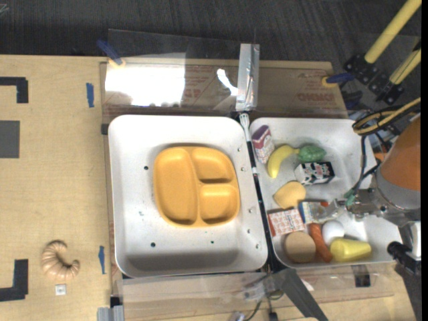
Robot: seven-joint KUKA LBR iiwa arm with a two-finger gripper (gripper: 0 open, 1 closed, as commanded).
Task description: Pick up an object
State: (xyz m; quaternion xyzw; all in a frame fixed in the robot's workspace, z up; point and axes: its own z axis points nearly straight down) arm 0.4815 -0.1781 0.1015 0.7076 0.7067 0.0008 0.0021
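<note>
The end effector [350,199] hangs low over the right bin [361,131], reaching in from the right; whether it is apart or together, I cannot tell. Just below it lie a white egg [332,231], a carrot [319,242] and a yellow pepper [350,249]. To its left sit a lemon [289,194] and a card [286,221]. Above left are a cow carton [315,172], a green toy [311,153] and a banana [279,160]. Far left, the other bin [127,199] holds an orange tray [196,184].
</note>
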